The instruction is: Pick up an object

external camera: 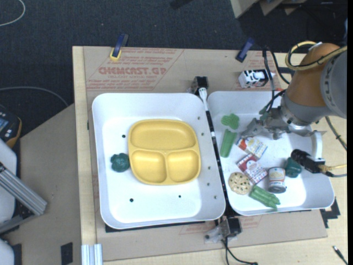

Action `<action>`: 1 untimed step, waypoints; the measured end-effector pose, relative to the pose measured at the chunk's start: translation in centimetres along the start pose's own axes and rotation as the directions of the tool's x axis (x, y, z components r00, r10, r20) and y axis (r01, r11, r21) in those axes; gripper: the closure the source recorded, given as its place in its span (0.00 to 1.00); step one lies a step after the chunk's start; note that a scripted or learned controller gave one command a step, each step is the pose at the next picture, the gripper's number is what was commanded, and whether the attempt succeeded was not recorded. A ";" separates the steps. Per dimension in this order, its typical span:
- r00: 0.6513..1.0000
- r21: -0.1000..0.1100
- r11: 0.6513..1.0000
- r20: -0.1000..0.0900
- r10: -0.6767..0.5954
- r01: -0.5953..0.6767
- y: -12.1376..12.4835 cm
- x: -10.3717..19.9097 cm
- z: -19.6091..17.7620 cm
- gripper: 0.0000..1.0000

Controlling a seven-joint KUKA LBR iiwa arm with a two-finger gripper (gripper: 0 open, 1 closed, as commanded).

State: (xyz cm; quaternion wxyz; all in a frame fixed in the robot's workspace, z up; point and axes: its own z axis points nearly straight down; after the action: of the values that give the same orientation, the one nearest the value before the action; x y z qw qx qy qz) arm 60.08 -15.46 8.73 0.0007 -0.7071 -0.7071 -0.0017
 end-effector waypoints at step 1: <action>1.000 -0.011 1.000 0.001 0.000 0.000 0.3 0.0 -1.5 1.00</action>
State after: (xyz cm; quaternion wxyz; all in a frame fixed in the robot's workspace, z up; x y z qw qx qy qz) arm 60.38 -15.41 10.24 -0.0035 -0.7070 -0.7072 -0.0053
